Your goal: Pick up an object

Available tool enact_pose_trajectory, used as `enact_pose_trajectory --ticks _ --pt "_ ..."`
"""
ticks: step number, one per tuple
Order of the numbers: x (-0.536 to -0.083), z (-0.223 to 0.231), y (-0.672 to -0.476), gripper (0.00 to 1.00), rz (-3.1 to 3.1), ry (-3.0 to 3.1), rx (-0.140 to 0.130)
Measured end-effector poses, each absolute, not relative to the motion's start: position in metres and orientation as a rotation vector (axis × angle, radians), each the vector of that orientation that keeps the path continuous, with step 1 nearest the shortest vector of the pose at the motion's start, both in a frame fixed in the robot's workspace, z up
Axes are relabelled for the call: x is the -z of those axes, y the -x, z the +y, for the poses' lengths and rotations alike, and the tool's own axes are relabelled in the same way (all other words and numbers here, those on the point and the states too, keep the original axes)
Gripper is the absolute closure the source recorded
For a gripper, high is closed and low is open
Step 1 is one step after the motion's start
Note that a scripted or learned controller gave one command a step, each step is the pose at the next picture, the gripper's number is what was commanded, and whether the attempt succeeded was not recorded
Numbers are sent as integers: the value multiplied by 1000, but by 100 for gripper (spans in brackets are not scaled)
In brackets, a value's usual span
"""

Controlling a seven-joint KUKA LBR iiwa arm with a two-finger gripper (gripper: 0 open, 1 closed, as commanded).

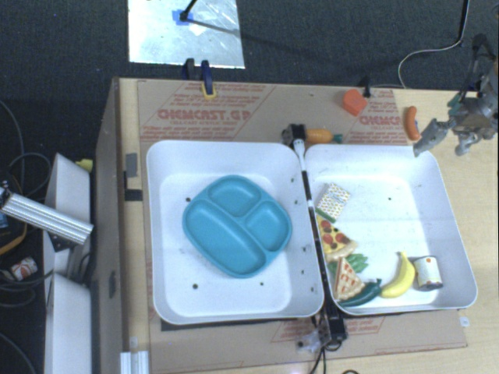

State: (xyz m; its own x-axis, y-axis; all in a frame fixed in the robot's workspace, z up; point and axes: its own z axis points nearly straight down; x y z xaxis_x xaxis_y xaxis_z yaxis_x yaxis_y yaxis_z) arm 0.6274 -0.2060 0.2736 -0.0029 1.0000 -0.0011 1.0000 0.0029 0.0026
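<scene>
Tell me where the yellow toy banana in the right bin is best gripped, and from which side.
Grip the yellow toy banana across its thick middle, coming straight down from above. It lies flat and curved; a small white can crowds its right side and a dark green toy pepper its lower tip, so the upper-left side offers the most room.

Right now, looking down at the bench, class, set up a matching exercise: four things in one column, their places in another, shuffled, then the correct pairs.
Things:
1. blue divided plate
2. banana
3. orange block
4. end effector

Places:
A. bench top behind the bins
B. left bin
C. above the right bin's far right corner
D. right bin, near edge

Pairs: 1-B, 2-D, 3-A, 4-C
</scene>
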Motion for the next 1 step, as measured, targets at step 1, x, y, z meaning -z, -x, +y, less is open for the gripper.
enact_pose_trajectory --ticks 1 --pt "-156 -156 -600 0 2227 -2217 -1"
